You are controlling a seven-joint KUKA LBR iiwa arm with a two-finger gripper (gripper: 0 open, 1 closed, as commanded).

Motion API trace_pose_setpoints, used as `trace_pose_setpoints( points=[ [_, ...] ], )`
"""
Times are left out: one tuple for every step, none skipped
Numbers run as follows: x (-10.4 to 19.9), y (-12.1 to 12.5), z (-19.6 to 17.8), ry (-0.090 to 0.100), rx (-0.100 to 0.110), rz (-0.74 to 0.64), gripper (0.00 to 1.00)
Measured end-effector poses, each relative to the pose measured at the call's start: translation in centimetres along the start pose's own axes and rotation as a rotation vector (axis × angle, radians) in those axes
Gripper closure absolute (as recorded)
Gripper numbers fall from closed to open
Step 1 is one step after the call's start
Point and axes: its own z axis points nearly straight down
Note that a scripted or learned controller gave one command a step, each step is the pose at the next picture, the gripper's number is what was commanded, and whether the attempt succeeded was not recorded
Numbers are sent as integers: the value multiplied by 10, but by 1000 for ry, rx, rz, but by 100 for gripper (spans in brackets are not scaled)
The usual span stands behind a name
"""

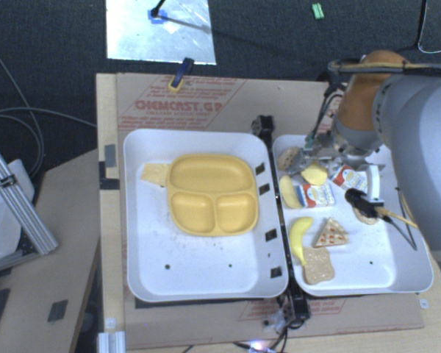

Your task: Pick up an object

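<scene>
The small yellow toy piece (pixel 314 174) looks light, stiff and smooth — I would take it across its narrow sides. It is rounded and lies at the back of the right bin (pixel 408 267), just under the gripper (pixel 309 155) — whether that is open or closed I cannot tell.

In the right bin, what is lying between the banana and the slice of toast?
Nothing lies between them. In the camera view, the banana ends just above the toast in the right bin, with barely any white floor between. The pizza slice lies beside them.
</scene>
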Motion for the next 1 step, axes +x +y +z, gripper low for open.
trace_pose_setpoints(
  points=[
    [-1, -1, -11, -1, 0, -2, 100]
  ],
)
